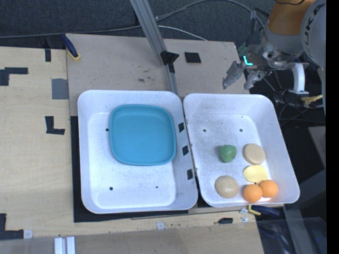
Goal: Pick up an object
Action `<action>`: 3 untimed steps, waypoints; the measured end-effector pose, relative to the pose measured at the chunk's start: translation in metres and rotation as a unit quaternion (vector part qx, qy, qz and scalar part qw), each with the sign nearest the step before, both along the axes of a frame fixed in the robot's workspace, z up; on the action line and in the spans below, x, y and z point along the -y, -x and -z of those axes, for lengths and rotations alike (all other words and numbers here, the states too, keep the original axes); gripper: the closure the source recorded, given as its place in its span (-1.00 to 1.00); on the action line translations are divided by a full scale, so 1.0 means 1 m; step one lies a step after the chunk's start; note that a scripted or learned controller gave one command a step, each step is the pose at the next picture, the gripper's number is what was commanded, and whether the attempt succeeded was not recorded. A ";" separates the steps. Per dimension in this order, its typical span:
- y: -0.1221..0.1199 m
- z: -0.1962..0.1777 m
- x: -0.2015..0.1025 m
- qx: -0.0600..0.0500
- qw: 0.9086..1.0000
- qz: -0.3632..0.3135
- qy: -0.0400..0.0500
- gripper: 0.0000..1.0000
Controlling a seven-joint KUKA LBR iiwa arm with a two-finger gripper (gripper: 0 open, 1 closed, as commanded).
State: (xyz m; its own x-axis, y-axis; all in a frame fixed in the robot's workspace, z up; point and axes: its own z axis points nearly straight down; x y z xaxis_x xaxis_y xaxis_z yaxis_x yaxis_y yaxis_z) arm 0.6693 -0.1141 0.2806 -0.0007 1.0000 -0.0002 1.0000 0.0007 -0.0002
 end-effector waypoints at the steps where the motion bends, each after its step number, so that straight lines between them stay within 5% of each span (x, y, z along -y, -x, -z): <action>1: 0.000 0.000 0.000 0.000 1.000 0.000 0.000 -1.00; 3: -0.002 0.104 0.012 -0.003 1.000 0.000 0.000 -1.00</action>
State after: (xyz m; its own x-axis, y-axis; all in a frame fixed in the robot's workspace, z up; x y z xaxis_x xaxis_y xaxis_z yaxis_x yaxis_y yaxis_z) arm 0.6713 -0.1259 0.1762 0.0002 1.0000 0.0003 1.0000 -0.0002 -0.0058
